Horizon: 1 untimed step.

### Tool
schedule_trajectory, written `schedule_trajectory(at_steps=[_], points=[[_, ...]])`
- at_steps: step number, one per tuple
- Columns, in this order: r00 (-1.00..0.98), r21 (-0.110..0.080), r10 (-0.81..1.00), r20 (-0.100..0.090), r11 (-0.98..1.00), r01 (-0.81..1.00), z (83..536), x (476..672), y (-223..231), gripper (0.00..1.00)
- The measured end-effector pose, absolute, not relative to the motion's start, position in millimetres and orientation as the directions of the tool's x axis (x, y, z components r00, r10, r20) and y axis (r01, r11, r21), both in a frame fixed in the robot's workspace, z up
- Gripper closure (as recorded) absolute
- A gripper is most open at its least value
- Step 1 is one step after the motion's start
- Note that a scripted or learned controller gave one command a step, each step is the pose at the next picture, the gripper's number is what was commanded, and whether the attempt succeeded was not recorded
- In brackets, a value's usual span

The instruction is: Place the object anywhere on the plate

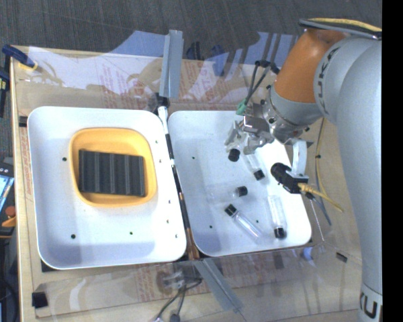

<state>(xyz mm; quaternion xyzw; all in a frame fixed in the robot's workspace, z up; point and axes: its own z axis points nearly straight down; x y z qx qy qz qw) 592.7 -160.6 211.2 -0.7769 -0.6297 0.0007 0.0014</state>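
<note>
Hovering over right bin [208,240] vials [242,221] for picking, gripper [245,143], finger spread indiscernible; yellow plate [111,139] awaited in left bin [54,240]

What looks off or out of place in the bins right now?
Nothing spilled or broken. The clear tubes with black caps lie scattered at odd angles in the right bin, and none is on the yellow plate in the left bin. The tool hovers over the right bin's upper part.

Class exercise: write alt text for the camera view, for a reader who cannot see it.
A grey robot arm reaches over the right bin, which holds clear tubes with black caps. The left bin holds a yellow plate with a dark ridged centre.
</note>
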Motion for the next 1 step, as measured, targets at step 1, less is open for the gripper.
schedule_trajectory(at_steps=[1], points=[[-0.018, -0.001, 1.0, 0.0, 0.018, 1.0, 277.9, 603.3, -102.1, 1.0]])
